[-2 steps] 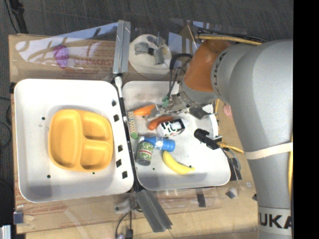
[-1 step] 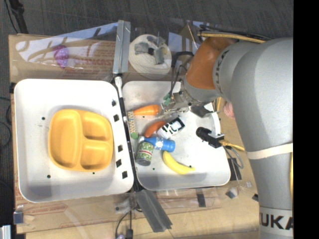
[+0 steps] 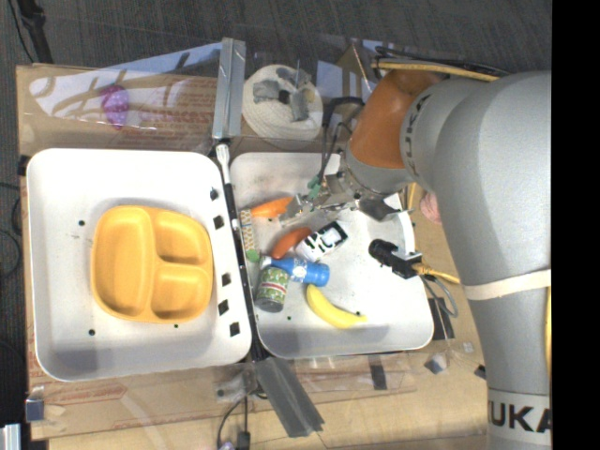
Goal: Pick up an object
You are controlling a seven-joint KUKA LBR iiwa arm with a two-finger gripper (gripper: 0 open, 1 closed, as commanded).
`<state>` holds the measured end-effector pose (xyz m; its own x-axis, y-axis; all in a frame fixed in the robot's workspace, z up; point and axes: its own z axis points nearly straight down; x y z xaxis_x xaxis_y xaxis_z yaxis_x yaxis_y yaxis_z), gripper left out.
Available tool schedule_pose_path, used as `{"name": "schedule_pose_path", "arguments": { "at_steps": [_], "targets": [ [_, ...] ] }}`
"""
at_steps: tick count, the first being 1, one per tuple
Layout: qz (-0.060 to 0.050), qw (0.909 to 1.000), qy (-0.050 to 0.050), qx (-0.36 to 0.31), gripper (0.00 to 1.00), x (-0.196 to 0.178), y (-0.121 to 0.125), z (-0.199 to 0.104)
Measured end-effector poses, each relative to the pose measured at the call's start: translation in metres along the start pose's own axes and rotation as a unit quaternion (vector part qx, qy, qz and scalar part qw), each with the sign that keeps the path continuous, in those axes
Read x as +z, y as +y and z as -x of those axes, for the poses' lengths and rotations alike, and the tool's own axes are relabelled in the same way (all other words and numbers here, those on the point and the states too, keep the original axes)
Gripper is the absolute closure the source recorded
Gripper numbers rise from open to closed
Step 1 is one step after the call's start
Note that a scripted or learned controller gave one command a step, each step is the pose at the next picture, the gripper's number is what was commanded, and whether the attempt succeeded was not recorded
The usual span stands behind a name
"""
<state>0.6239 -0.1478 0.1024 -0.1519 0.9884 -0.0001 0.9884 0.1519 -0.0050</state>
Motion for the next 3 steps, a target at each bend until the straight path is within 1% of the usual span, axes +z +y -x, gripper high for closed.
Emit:
{"name": "schedule_pose_path", "arguments": {
  "at_steps": [1,2,3],
  "targets": [
    [0.001,0.9994,0.001,-0.035,0.00,0.0113,-0.0776,-0.0389],
    [0.001,0.9993,0.000,-0.038,1.00,0.0017,-0.0771,-0.0388],
    [0.001,0.9993,0.000,-0.038,0.00,0.0016,-0.0770,-0.0389]
  ]
}}
